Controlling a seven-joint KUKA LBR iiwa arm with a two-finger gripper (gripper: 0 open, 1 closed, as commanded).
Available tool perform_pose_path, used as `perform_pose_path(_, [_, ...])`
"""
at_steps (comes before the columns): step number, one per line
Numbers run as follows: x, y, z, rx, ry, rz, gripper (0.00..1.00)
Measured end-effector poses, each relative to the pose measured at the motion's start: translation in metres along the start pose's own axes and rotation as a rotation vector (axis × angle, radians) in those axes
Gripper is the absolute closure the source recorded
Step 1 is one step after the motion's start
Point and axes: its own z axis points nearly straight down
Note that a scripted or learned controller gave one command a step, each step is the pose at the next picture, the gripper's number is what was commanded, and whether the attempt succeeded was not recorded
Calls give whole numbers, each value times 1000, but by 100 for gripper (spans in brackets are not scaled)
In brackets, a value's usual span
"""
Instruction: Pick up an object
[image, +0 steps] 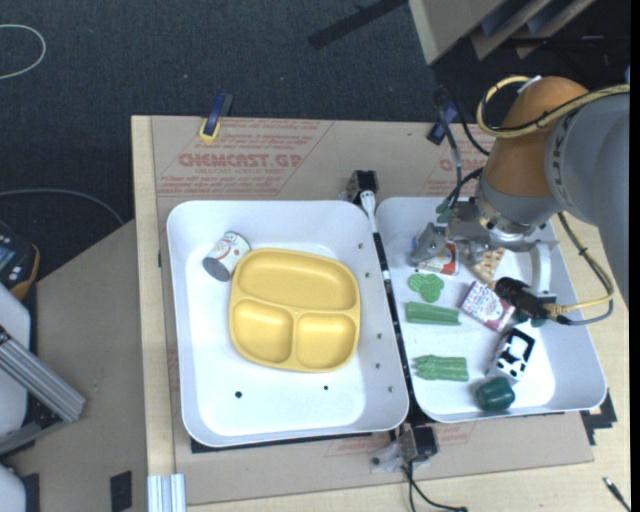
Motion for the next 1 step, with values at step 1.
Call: perform_pose_path(1, [1,0,28,-3,-1,1,0])
